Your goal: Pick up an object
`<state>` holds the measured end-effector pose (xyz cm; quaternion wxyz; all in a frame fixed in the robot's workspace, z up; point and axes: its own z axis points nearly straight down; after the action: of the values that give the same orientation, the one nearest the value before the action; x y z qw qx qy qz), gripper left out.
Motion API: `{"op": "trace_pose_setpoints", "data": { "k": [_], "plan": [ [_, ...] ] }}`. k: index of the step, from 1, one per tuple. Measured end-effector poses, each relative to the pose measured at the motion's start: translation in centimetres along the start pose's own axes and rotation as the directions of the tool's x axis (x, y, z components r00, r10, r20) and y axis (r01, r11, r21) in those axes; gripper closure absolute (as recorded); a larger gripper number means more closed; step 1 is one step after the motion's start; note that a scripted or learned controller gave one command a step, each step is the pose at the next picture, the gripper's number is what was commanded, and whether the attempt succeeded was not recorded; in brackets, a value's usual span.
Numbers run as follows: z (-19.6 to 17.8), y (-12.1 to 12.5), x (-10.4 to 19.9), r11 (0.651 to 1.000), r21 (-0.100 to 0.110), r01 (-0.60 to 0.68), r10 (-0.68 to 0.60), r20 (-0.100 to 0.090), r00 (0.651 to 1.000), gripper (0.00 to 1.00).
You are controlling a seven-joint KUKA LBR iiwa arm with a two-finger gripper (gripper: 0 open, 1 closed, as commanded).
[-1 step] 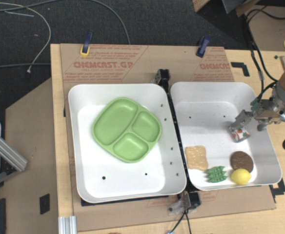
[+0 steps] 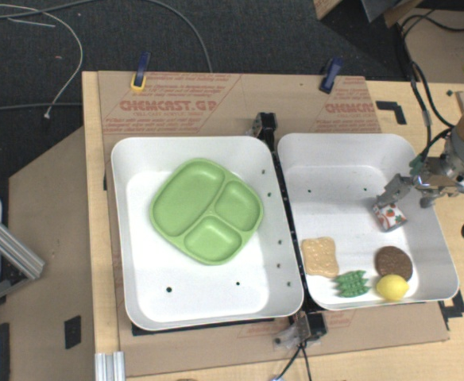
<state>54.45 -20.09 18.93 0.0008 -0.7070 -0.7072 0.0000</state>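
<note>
While the end effector (image 2: 407, 187) hangs with unreadable grip, the right bin's (image 2: 327, 153) middle lies bare.

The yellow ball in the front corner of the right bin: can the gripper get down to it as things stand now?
Probably yes. The yellow ball lies uncovered, open from above, and the gripper hovers in the same bin. The brown cookie and the bin wall crowd it closely.

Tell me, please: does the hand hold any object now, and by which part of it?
It cannot be told. The hand is directly above a small red-and-white object in the right bin, but no grip shows.
</note>
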Motion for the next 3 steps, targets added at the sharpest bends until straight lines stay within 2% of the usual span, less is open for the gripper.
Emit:
{"op": "trace_pose_setpoints", "data": {
  "k": [1, 2, 3],
  "plan": [
    [5.0, -0.1, 1.1, 1.000, 0.004, 0.000, 0.000, -0.002, 1.000, 0.00],
    [7.9, 0.3, 0.7, 1.000, -0.018, -0.001, 0.001, 0.010, 1.000, 0.00],
    [6.8, 0.3, 0.7, 1.000, -0.017, -0.001, 0.001, 0.009, 1.000, 1.00]
  ]
}}
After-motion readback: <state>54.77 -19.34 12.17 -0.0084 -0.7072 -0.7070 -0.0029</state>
